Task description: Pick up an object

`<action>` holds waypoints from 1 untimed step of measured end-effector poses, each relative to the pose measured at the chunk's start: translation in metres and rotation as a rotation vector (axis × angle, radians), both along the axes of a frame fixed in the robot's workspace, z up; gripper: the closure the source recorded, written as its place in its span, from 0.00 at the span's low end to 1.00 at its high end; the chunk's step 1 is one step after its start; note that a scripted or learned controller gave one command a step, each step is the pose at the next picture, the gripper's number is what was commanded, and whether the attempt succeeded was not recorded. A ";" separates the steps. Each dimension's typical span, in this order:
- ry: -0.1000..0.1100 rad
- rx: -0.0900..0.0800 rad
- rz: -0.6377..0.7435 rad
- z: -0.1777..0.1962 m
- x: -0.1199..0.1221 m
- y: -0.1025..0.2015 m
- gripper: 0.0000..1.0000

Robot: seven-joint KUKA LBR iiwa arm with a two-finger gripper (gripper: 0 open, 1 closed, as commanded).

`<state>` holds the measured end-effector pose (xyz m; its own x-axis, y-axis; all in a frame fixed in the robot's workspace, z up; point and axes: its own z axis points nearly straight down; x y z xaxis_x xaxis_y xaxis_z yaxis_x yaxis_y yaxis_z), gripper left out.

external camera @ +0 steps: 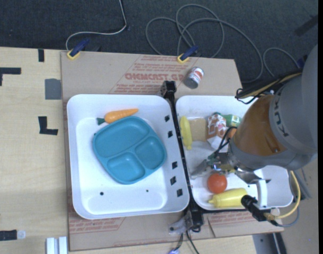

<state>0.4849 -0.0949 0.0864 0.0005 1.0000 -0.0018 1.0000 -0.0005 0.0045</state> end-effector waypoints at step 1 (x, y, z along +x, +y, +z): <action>0.003 0.001 0.002 0.054 0.075 -0.002 0.00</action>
<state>0.5604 -0.0964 0.1407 -0.0011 1.0000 -0.0011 1.0000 0.0011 0.0011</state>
